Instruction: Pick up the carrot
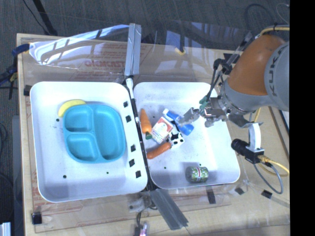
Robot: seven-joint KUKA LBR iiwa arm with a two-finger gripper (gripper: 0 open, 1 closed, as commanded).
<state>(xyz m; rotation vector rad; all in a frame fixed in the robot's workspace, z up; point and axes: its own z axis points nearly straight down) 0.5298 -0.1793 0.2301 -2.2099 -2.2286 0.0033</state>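
We find the carrot (145, 122) in the right bin (224, 173), lying near the bin's left wall, close to the divider between the two bins. A second orange piece (158, 151) lies lower, and we cannot tell whether it is another carrot. Between them sits a small white carton (161, 130), with a blue packet (176, 119) and a black-and-white cow toy (176, 139) just beside it. A green can (197, 173) rests near the bin's front edge. In the left bin (44, 181) lie a blue divided tray (94, 133) and a yellow item (71, 104) at its upper corner.

The gripper (199, 113) hangs above the right bin, to the right of the pile and apart from the carrot. We cannot tell whether it is open or closed. We judge the task barely begun: nothing is grasped, and the approach, the grasp and the lift all remain.
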